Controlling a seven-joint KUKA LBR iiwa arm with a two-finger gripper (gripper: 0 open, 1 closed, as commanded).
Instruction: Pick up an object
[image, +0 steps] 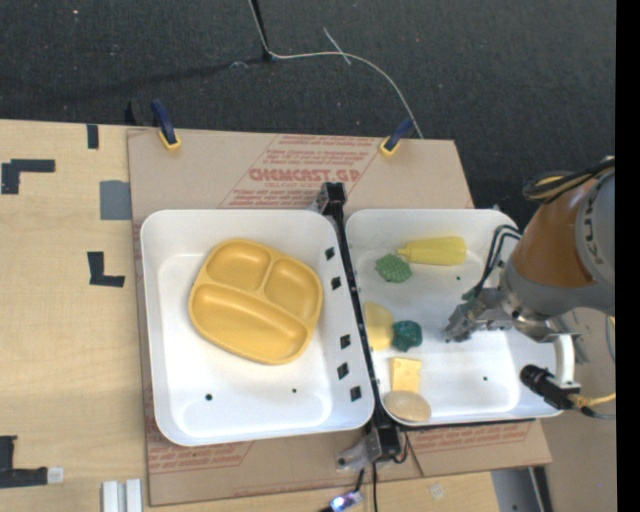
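The right bin (490, 400) holds several small items: a yellow corn cob (434, 250) at the back, a green leafy piece (394, 268) beside it, a dark green lump (406, 335), a pale yellow piece (377, 325) by the divider, a yellow cheese wedge (405, 374) and a tan round piece (407, 406) at the front. My gripper (461, 325) hangs low over the bin's middle, right of the dark green lump and apart from it. Nothing shows between its fingers.
The left bin (160, 300) bears a yellow divided plate (257, 299). A black divider (345, 290) runs between the bins. Blue-and-yellow clamps (164, 125) (397, 135) hold the cardboard base at the back. The arm's grey and orange body (560, 250) overhangs the right bin's right side.
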